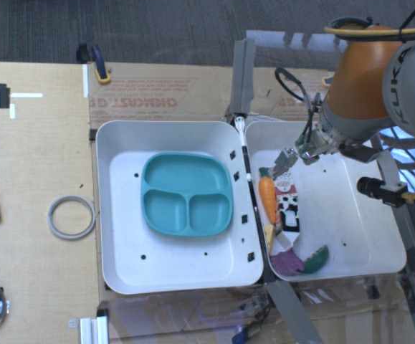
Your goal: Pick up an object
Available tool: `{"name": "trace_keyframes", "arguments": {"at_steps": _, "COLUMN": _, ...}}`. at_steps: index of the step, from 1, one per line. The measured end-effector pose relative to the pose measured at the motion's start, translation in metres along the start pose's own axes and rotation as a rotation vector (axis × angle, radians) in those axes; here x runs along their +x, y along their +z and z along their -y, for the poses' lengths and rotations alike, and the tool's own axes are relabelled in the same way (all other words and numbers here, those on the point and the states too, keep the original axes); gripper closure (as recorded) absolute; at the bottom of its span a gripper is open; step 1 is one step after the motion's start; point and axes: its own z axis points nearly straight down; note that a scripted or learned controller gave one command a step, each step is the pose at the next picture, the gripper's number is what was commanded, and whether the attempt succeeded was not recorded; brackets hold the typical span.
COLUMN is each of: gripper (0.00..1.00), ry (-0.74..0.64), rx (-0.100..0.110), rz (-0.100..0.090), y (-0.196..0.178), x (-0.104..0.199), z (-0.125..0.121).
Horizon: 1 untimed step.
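Note:
The right bin (358,221) holds a cluster of toys along its left wall. An orange carrot (266,198) with a green top lies lengthwise, and a black-and-white patterned toy (288,212) lies beside it. Nearer the front are a purple piece (287,262) and a green piece (317,258). A bit of yellow (268,232) shows under the carrot's lower end. My gripper (287,162) hangs at the back left of this bin, just above and right of the carrot's top. I see nothing held in it.
A teal divided plate (188,194) lies in the left bin (121,249). A grey ring (72,216) rests on the wooden bench to the left. Cables and a black fitting (379,188) hang by the arm over the right bin.

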Motion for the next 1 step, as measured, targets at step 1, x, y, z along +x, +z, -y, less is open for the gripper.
{"name": "trace_keyframes", "arguments": {"at_steps": 1, "gripper": 0.0, "ry": 0.088, "rx": 0.001, "rz": -0.001, "y": 0.0004, "x": 0.0218, "z": 0.0412}}
